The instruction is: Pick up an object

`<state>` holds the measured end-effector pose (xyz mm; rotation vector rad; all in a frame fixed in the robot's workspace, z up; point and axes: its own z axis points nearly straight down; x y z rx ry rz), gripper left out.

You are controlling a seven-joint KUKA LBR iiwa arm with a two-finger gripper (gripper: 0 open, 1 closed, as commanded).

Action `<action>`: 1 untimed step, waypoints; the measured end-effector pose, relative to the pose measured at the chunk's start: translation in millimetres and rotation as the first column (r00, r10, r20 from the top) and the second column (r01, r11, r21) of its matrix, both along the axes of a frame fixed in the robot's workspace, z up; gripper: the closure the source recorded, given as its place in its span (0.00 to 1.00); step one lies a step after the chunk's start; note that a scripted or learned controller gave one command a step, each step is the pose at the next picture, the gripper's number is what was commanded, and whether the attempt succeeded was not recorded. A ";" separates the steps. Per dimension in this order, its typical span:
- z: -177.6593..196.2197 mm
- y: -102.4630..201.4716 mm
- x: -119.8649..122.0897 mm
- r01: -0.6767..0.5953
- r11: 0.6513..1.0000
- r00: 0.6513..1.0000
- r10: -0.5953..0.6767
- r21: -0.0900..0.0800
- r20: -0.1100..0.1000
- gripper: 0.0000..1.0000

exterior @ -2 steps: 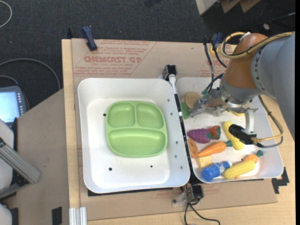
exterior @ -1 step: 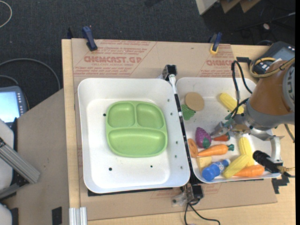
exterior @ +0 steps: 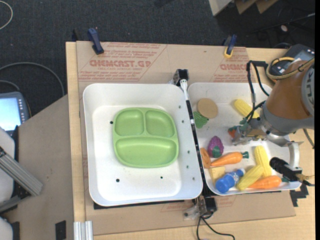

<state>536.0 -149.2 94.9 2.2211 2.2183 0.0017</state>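
Cardboard-topped bench (exterior: 150,59), dark carpet (exterior: 125,9), 2 clamps (exterior: 95,40)

The arm (exterior: 292,96) is mostly grey with a big rounded orange-brown band just above the wrist. Up top there's a grey housing with a yellowish ring on it. A couple of thin black cables loop off the upper part and run down alongside the orange section. Below the band it goes light grey, metallic-looking, down to the gripper (exterior: 241,132), which is small, dark and pretty cluttered-looking.
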 end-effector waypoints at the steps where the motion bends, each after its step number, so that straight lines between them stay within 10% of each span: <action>1: -11.0 58.3 6.5 -0.006 1.000 1.000 0.006 0.004 -0.005 1.00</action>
